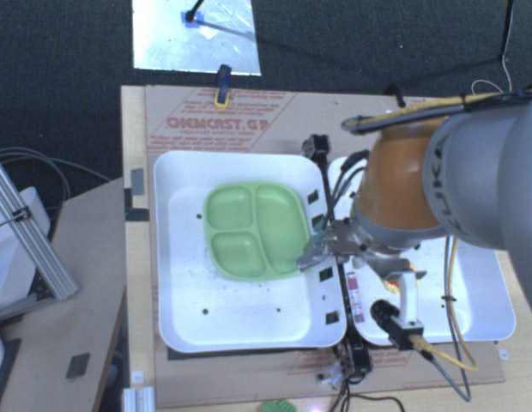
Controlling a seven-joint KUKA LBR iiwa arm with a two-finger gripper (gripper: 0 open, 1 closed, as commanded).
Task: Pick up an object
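Camera view puts the gripper touching the right rim of the green divided plate, which lies leftward; its grip state I cannot tell.

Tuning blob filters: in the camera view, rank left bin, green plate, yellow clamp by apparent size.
1. left bin
2. green plate, lying inside that bin
3. yellow clamp on the board's far edge; farther from the camera, yet clearly smallest.

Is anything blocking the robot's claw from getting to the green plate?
No, nothing visible is in the way. The gripper is already down at the right edge of the green plate, which lies alone in the left bin. Whether it is gripping the plate is hard to tell from this view.
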